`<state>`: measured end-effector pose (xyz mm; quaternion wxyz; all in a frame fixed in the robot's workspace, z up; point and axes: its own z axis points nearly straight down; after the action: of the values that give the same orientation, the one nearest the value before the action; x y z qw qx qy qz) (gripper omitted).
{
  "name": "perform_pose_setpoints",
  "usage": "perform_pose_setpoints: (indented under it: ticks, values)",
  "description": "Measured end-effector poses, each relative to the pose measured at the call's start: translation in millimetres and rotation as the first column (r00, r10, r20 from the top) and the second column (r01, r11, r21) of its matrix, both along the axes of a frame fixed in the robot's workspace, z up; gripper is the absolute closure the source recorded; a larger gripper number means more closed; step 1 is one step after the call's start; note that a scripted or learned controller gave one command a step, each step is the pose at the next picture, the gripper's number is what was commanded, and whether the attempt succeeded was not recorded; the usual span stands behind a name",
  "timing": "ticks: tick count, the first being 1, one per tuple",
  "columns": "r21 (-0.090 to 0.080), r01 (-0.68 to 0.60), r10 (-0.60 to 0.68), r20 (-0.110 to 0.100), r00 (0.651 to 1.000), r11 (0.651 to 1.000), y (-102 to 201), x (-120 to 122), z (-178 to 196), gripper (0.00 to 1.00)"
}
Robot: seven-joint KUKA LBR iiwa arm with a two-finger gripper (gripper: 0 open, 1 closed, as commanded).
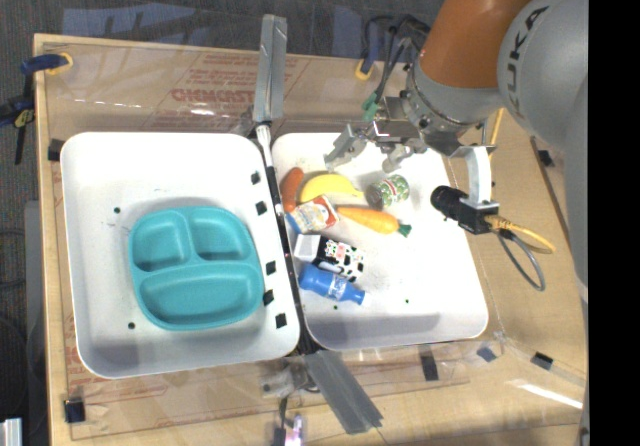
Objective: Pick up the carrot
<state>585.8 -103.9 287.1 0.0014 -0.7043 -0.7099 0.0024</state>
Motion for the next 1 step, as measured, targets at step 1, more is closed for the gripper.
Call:
perform_pose_setpoints:
  ticks: [1]
  values:
    - [0.000, 0.041, -0.041, 0.000, 0.999, 0.999, -97.4, -12.2, -47.0, 0.00]
